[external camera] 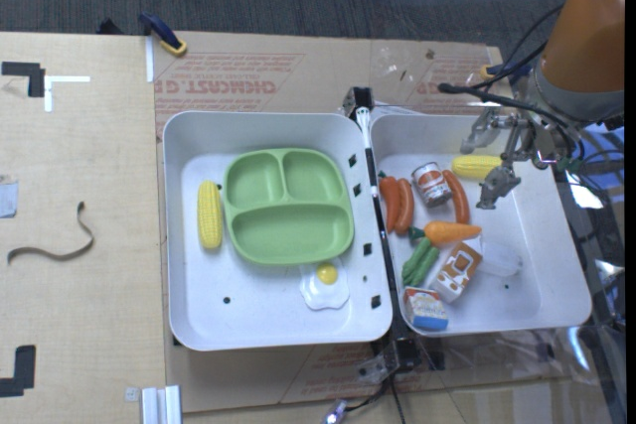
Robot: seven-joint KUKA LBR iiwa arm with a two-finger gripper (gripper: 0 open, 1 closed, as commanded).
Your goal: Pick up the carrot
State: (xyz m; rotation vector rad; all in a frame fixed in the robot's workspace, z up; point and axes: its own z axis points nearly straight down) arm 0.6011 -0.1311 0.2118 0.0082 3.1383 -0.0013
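The carrot (453, 232) is orange with a small green top and lies on its side in the middle of the right bin (542, 298). It sits between a red sausage (459, 198) and a small carton (457, 271). My gripper (502, 176) hangs over the upper right part of that bin, up and to the right of the carrot and apart from it. It is open with nothing between its fingers, and it is next to a yellow piece of toy food (475, 167).
The right bin also holds a can (430, 184), two more sausages (396, 202), green pea pods (420, 261) and a blue and white packet (427, 309). In the left bin (184, 298) are a green divided plate (288, 206), a corn cob (209, 213) and a fried egg (326, 288).
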